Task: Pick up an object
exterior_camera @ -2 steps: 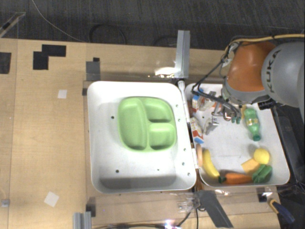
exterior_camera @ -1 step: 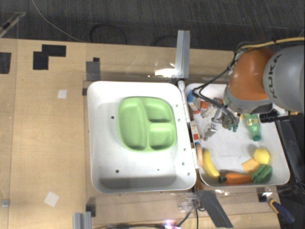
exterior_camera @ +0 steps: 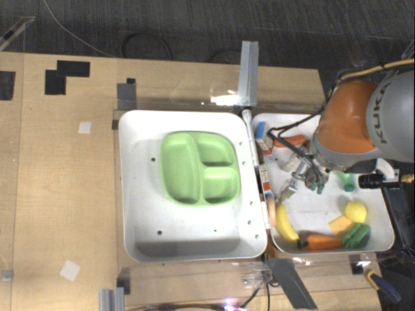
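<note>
Hovering over the right bin point(exterior_camera: 389, 235), gripper point(exterior_camera: 299, 181) state unclear — it risks glancing off the banana point(exterior_camera: 285, 222) against the wall.

A green divided plate point(exterior_camera: 198, 168) lies in the middle of the left bin point(exterior_camera: 139, 193). The bin sits on a pale wooden bench point(exterior_camera: 58, 193) that carries black squares point(exterior_camera: 65, 75) at its far left. A grey metal post point(exterior_camera: 249, 73) stands at the far edge between the bins. A thin cable point(exterior_camera: 65, 28) crosses the dark floor beyond
</note>
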You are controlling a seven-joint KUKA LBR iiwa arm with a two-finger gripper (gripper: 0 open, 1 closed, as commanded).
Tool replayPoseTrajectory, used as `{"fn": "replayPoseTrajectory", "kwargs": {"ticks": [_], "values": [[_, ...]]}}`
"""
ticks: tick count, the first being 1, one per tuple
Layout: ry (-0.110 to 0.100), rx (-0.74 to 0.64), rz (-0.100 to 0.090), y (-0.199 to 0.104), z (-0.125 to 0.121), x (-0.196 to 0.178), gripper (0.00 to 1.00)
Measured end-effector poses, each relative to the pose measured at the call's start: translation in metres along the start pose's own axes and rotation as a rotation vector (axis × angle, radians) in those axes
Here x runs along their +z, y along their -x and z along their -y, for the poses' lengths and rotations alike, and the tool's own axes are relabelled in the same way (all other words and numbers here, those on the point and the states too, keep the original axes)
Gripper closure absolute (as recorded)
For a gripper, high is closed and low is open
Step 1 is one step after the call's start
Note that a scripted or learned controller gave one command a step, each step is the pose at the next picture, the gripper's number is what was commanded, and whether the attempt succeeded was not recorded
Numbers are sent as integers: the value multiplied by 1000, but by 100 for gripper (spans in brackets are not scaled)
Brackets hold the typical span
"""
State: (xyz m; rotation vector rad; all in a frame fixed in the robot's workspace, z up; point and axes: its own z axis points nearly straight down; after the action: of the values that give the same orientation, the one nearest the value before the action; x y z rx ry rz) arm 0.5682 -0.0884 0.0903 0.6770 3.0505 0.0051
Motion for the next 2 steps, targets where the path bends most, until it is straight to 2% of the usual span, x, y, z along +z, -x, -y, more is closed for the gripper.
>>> {"fn": "replayPoseTrajectory", "kwargs": {"ticks": [1, 2], "values": [[0, 35, 2, -11, 19, -1, 0], [-4, 186, -4, 36, -22, 2, 0]]}}
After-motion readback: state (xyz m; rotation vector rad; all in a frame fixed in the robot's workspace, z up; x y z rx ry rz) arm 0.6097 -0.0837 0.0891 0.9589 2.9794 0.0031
